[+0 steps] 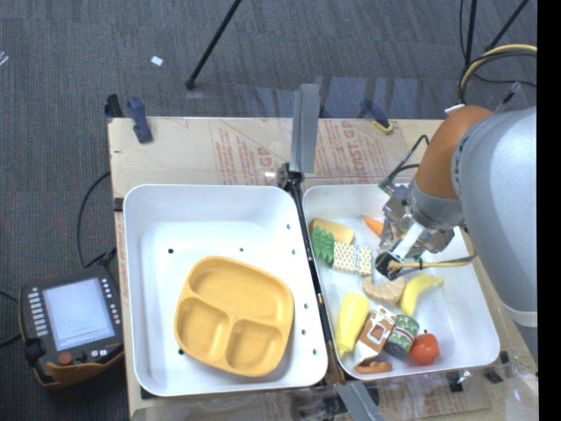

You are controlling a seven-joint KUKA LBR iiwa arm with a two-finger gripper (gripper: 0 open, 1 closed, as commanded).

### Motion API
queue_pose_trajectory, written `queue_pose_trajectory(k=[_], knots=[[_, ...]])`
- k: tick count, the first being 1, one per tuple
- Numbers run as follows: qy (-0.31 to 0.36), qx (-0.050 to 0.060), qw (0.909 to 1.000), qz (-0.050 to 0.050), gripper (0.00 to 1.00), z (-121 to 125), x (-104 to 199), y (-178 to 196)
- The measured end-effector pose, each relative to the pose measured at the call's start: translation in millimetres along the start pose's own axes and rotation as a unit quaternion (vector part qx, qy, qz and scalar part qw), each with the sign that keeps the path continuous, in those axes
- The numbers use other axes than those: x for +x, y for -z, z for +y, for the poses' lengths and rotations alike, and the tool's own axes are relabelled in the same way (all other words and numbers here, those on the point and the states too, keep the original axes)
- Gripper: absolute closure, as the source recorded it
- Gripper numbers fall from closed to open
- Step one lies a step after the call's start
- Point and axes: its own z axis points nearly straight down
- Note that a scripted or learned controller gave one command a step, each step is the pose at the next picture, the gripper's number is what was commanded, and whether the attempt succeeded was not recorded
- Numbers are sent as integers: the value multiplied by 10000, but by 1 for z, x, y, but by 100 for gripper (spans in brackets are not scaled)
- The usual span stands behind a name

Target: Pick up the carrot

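A robotics lab, by the look of it: a grey arm [495, 200] with an orange band leans over a bench [210, 152] topped with taped cardboard, two white bins [140, 235] clamped side by side, a teach pendant [70, 323] lying on grey carpet at the left, tripod legs [219, 29] standing behind, cables looping along the floor and arm

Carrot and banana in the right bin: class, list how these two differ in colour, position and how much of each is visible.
The carrot is orange; the banana is yellow. The carrot lies farther back, partly hidden by the arm; the banana lies nearer the front, in full view. The banana looks larger than the visible part of the carrot. Both lie in the right bin.
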Motion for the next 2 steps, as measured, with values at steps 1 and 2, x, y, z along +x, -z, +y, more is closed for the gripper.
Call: queue_pose_trajectory(k=[1,2], knots=[[24,22,10000,-6,100,-1,1,9],[-1602,-23,9871,41,100,-43,50,104]])
